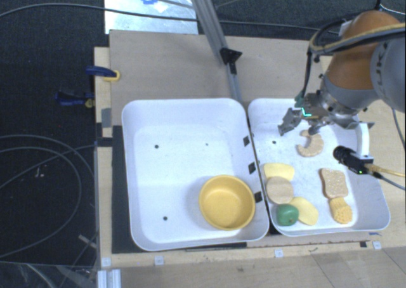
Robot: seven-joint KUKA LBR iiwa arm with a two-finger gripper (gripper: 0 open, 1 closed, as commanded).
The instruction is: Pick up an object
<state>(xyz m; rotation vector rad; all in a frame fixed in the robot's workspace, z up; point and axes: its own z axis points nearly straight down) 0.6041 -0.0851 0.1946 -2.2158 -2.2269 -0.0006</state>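
Hovering at the right bin's (pixel 379 217) twelve o'clock, the gripper (pixel 303 125) has fingers spread and bare, tan crescent piece (pixel 310 148) just at its five o'clock.

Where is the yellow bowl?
The yellow bowl sits in the left bin, near its front right corner, just across the bin walls from the round beige piece.

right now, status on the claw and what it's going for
Claw open, holding nothing, over right bin. Crescent cookie lies just below it. Nothing in the way.
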